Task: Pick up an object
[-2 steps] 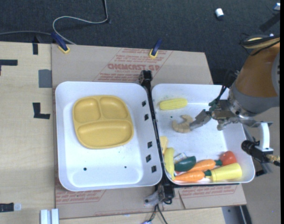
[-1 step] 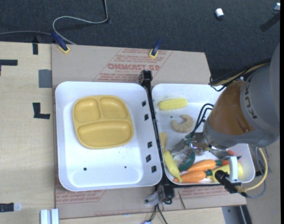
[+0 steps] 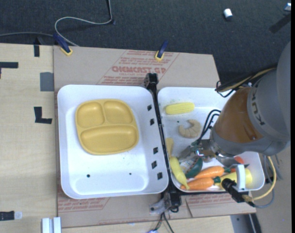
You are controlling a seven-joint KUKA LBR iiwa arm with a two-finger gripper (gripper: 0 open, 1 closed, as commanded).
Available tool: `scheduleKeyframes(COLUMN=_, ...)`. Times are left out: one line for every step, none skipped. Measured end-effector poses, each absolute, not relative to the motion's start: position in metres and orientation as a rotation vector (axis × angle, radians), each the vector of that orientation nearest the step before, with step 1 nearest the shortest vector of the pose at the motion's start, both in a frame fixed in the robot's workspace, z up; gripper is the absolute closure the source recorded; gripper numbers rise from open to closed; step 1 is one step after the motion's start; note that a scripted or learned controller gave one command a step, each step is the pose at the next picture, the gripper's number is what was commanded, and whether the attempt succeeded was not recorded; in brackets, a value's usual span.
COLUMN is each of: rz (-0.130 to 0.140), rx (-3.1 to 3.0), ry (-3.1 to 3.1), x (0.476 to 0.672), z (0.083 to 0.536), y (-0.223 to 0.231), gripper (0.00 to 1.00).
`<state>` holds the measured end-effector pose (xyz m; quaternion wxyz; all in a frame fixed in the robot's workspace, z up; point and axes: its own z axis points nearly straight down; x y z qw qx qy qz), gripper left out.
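The arm (image 3: 254, 120) reaches in from the right and bends down over the right bin (image 3: 205, 93). Its gripper (image 3: 198, 154) sits low in the near half of that bin, over a cluster of toy food. Whether it is open or closed cannot be told: the metal parts there are small and blurred against the items under them, and nothing can be seen clearly held.

Just below the gripper lie two carrots (image 3: 208, 173), side by side and pointing left, with a dark green piece (image 3: 195, 168) between them and the gripper, touching or nearly so. A banana (image 3: 177, 171) lies just to the left of the gripper, along the bin's left wall, running toward the near corner. A tan, curled piece (image 3: 190, 128) rests a little beyond the gripper, apart from it. A corn cob (image 3: 179, 108) lies farther back still, near the far left part of the bin, well apart from the gripper.

A yellow and white item (image 3: 245, 176) sits at the near right corner, partly under the arm.

The left bin (image 3: 70, 178) holds a yellow divided plate (image 3: 107, 126) in its far half.
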<state>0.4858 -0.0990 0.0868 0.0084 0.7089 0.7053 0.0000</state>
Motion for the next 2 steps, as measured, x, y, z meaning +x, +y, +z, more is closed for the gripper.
scheduleKeyframes(rz=0.002, rx=2.220, ry=2.212, x=0.4857, z=0.0959, y=-0.0962, gripper=1.00)
scheduleKeyframes(rz=-0.002, rx=2.219, ry=2.206, x=0.4855, z=0.0962, y=-0.0986, gripper=0.00)
